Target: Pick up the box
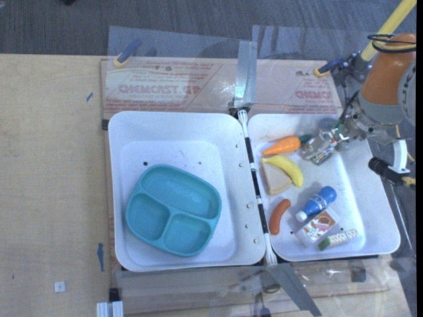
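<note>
While the pincer hovers beside the carrot, the box lies well nearer the bin's front, past the bottle. Whether its fingers are apart, I cannot tell.

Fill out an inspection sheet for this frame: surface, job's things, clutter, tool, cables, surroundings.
Surface: two white bins; the left bin holds a teal divided plate.
Job's things: box lying near the front of the right bin, untouched.
Clutter: carrot, banana on a bread slice, sausage, blue bottle, a small packet.
Tool: tool low over the right bin's back, beside the carrot, apart from the box.
Cables: black cable looped at the arm.
Surroundings: wooden bench, clear sheeting behind the bins.
</note>
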`<state>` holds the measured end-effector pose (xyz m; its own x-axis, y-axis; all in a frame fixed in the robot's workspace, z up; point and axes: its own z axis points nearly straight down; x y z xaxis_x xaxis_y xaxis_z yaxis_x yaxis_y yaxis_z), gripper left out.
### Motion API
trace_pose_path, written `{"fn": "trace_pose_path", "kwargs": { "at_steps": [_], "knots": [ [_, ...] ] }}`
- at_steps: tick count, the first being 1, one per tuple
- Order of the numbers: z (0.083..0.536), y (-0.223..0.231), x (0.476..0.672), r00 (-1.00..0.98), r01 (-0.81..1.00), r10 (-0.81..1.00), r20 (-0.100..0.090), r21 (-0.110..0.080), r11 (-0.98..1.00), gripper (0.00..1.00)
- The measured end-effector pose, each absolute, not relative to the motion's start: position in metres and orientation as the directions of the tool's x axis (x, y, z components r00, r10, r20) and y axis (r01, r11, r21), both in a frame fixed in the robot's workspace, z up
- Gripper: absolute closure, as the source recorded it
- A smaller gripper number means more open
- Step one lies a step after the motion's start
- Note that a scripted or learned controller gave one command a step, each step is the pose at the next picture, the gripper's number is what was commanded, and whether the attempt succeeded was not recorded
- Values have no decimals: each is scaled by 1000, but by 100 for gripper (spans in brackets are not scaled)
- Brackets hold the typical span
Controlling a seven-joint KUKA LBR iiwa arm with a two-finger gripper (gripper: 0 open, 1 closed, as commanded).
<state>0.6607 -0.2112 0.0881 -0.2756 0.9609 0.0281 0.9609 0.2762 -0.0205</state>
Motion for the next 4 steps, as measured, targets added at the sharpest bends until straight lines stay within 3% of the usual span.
{"fn": "trace_pose_path", "kwargs": {
  "at_steps": [1,2,3,4],
  "knots": [
    [97,-212,659,-277,960,960,30,-31,278,100],
    [156,-175,660,-185,983,983,0,0,185,100],
    [160,-114,665,-34,999,999,2,-12,34,100],
    [186,-4,667,-22,1000,1000,0,1,22,100]
  ]
}}
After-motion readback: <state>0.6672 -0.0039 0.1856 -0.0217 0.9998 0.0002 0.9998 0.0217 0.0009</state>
